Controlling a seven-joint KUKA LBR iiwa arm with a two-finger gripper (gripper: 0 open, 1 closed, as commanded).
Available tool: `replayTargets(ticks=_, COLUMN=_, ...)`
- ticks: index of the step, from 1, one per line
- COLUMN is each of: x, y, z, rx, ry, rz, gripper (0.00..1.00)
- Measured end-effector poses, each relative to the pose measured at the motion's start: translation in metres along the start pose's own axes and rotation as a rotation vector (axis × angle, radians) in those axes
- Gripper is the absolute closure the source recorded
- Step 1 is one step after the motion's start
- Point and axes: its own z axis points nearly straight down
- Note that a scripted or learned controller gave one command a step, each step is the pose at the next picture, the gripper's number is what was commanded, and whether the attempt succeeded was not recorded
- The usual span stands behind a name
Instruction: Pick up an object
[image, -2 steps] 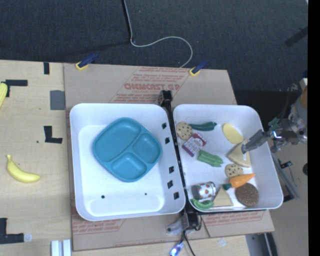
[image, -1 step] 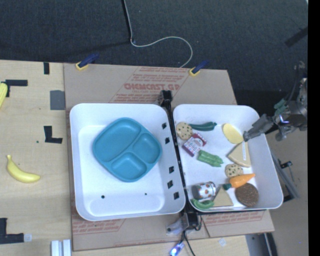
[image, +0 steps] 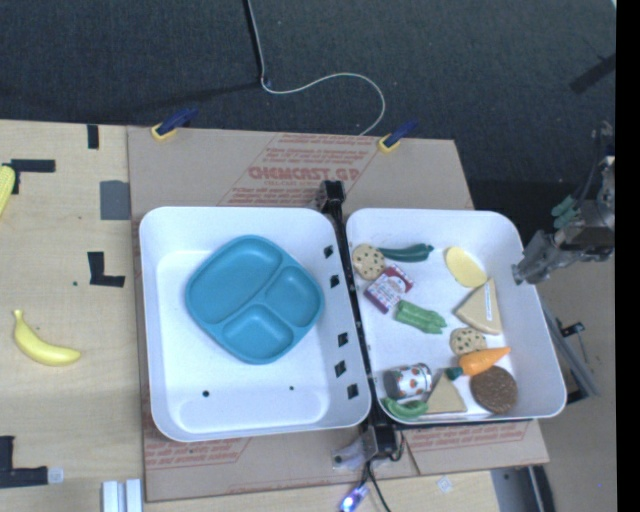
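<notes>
The right bin (image: 530, 330) holds several toy foods: a chocolate-chip cookie (image: 368, 261), a dark green pepper (image: 405, 252), a red and white packet (image: 388, 290), a green pickle (image: 420, 317), a yellow oval piece (image: 464, 266), a pale wedge (image: 483, 308), a carrot (image: 482, 361), a brown round patty (image: 494, 389) and a small can (image: 408, 380). My gripper (image: 533, 264) hangs just outside that bin's right rim, level with the yellow piece, with nothing seen in it. The arm behind it is blurred and dark.
The left bin (image: 170, 390) carries a blue divided plate (image: 255, 298). A yellow banana (image: 42, 343) lies on the bench far left. Yellow clamps (image: 175, 122) (image: 398, 134) pin the cardboard sheet, and a white cable (image: 320, 85) loops behind it.
</notes>
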Motion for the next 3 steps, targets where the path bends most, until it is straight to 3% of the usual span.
replayTargets(ticks=1, x=0.001, y=0.001, z=-0.01, rx=0.0, ry=0.0, rz=-0.001, gripper=1.0)
replayTargets(ticks=2, x=0.064, y=-0.001, z=0.068, rx=0.01, ry=0.003, rz=-0.002, gripper=1.0)
replayTargets(ticks=3, x=0.142, y=-0.001, z=0.105, rx=0.006, ry=0.002, rz=-0.005, gripper=1.0)
